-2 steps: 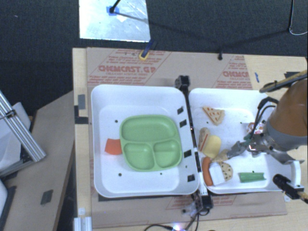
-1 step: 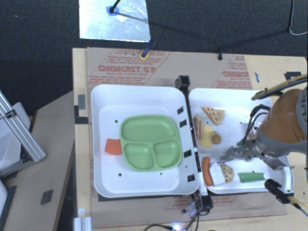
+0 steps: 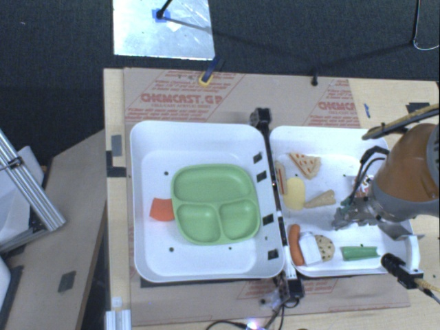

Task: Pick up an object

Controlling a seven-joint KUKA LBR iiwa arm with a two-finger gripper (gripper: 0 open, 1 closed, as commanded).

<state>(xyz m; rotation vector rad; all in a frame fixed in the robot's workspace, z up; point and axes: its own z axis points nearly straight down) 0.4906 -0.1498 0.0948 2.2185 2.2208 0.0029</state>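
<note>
The right bin (image 3: pixel 344 143) holds several toy food pieces: a pizza slice (image 3: pixel 304 163), a pale yellow piece (image 3: pixel 295 192), a tan wedge (image 3: pixel 320 199), a red sausage (image 3: pixel 295 244), a cookie-like piece (image 3: pixel 317 247) and a green stick (image 3: pixel 359 252). My gripper (image 3: pixel 346 216) hangs low over the right bin's middle, just above the green stick and right of the tan wedge. The orange wrist band (image 3: pixel 405 170) and the arm cover the bin's right side. Nothing shows between the fingers.
The left bin (image 3: pixel 148 184) carries a green three-compartment plate (image 3: pixel 212 203) and an orange-red flat piece (image 3: pixel 161 210) to its left. A black divider with clips (image 3: pixel 269 184) runs between the bins. A shiny metal sheet (image 3: pixel 163 19) lies beyond the bench.
</note>
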